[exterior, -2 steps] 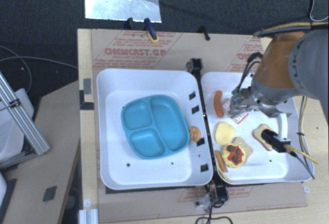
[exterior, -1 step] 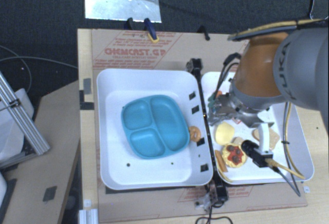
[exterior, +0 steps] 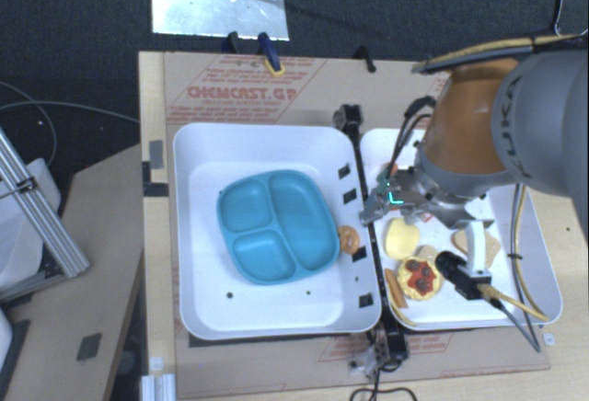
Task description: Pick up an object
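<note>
The arm [exterior: 515, 114] is seen reaching in from the right over the upper part of the R bin [exterior: 545, 296]. The gripper [exterior: 390, 202] is hung low over that bin's left side, close to the divider between the two bins. Whether it is wide, narrow or holding anything cannot be told, since its tip is hidden in shadow under the wrist. Nothing is seen held.

The candidate objs are grouped in the R bin's near-left corner. A yellow piece [exterior: 401, 239] is found just below the gripper in the view, i.e. slightly nearer the camera and a bit to the right; contact btw. the two cannot be judged. A round tart w/ red topping [exterior: 420, 278] is laid just beyond the yellow piece, touching or nearly touching it. An orange stick [exterior: 394, 287] is set against the tart's left edge, near the bin wall.

In the L bin [exterior: 198, 206] a blue divided plate [exterior: 276, 224] is placed at centre, and a small donut [exterior: 349, 240] is lodged against the right wall, to the gripper's lower left, across the divider.
</note>
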`<state>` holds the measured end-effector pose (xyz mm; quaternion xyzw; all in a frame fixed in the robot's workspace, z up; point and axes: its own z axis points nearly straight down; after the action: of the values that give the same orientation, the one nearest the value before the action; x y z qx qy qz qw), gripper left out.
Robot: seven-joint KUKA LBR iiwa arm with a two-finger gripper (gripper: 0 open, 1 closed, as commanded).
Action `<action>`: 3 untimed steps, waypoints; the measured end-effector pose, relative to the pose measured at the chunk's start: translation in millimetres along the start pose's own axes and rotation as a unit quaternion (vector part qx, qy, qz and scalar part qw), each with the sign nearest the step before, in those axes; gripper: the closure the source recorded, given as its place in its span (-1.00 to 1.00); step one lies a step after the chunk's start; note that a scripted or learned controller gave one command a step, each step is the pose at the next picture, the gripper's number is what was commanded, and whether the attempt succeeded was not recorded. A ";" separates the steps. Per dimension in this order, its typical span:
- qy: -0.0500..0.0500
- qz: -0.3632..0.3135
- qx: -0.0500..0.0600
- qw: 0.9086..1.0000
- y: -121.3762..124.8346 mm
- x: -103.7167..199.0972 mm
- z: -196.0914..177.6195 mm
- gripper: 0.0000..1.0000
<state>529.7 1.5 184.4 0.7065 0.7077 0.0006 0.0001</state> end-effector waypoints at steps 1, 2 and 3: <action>0.000 -0.001 -0.001 1.000 1.0 0.3 -10.7 1.00; 0.001 -0.004 -0.004 1.000 -43.3 37.5 -135.3 1.00; 0.001 -0.005 -0.003 1.000 -42.2 103.1 -190.6 1.00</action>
<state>487.1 104.4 375.1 0.7030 0.7112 0.0040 0.0016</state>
